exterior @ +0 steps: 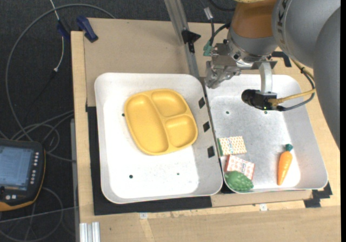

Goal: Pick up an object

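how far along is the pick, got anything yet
Nothing looks picked yet. The gripper sits at the right bin's far left corner, nothing visible between its fingers. The carrot, green toy and two small packets lie at the near end, all left to grasp.

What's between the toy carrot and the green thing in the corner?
In the camera view, bare white bin floor lies between the toy carrot and the green leafy toy. The red-and-white packet sits just above the green toy, off that line.

A: What lies in the right bin (303,127)?
B: A carrot (284,165), a green vegetable (239,181) and two small packets (235,154). The pincer (219,76) hovers at its far-left corner.
A: And the left bin (108,143)?
B: A yellow divided plate (160,121).
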Available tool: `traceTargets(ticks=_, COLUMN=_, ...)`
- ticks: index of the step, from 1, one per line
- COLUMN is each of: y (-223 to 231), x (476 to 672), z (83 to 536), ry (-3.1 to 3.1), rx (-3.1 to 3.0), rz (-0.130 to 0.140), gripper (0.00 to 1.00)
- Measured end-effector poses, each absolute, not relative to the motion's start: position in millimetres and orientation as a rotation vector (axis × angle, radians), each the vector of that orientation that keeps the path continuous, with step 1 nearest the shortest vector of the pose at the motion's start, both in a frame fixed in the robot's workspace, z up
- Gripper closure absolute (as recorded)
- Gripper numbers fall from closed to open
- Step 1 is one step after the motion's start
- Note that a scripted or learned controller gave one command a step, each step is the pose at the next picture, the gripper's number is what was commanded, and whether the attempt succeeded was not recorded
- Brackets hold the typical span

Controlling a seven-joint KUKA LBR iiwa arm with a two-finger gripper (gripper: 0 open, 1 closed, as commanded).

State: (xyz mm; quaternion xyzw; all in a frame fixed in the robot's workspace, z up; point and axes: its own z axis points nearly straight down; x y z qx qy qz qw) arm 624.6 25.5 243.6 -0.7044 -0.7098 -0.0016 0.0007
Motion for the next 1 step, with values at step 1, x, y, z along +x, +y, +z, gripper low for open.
traceTargets(ticks=1, y=82.9, x=621.6, z=229.3, ry=-2.225, rx=-2.21, rz=0.002, gripper=1.0)
